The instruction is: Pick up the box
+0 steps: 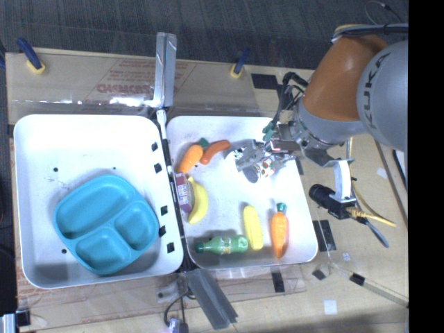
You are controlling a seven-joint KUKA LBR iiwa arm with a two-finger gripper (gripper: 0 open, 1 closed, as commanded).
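Note:
The box (pixel 182 191) is small, narrow and dark red-purple. It lies along the left wall of the right bin (pixel 303 207), touching the banana (pixel 198 201). My gripper (pixel 253 162) hangs over the upper middle of the right bin, well to the right of the box and apart from it. The grey arm with its orange band (pixel 340 82) reaches in from the right. Nothing shows as held.
In the right bin lie two orange vegetables (pixel 201 155) at the upper left, and a green bottle (pixel 222 244), a yellow corn cob (pixel 252 227) and a carrot (pixel 278 232) along the front. A blue divided plate (pixel 105 223) sits in the left bin (pixel 28 186).

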